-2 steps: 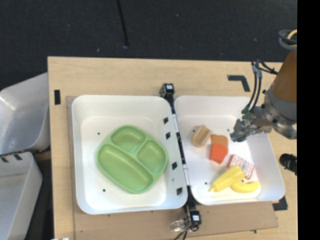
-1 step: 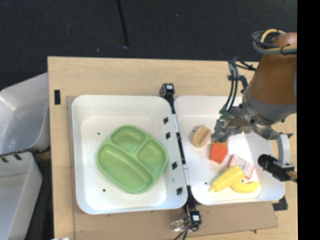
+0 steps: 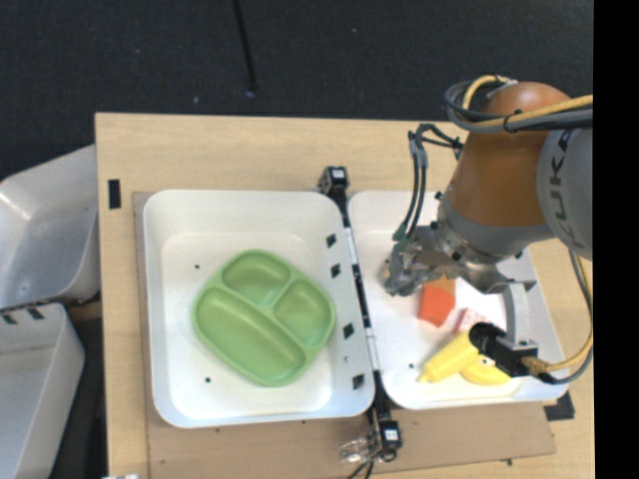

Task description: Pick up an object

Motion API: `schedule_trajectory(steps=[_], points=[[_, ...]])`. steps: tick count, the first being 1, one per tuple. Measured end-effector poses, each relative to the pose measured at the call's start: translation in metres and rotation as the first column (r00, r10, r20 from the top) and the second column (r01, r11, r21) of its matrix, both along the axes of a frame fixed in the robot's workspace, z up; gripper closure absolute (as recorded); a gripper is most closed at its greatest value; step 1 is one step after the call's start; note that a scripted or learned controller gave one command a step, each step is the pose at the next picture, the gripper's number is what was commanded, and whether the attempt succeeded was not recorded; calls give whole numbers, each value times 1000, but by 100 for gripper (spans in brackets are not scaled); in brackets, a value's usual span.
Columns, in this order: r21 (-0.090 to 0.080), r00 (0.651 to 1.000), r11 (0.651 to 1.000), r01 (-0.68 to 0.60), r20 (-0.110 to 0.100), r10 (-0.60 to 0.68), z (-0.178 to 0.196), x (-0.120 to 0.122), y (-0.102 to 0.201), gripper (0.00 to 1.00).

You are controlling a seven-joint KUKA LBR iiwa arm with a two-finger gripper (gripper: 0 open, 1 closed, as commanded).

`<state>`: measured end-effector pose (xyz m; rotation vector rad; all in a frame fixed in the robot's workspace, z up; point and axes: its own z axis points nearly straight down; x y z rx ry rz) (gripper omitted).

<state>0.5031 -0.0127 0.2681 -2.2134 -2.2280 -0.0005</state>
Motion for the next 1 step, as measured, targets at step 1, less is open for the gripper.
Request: schedule_trajectory(steps=[1], points=[[-1, 1000, 1000, 0, 1, 0, -5, 6, 46, 100]])
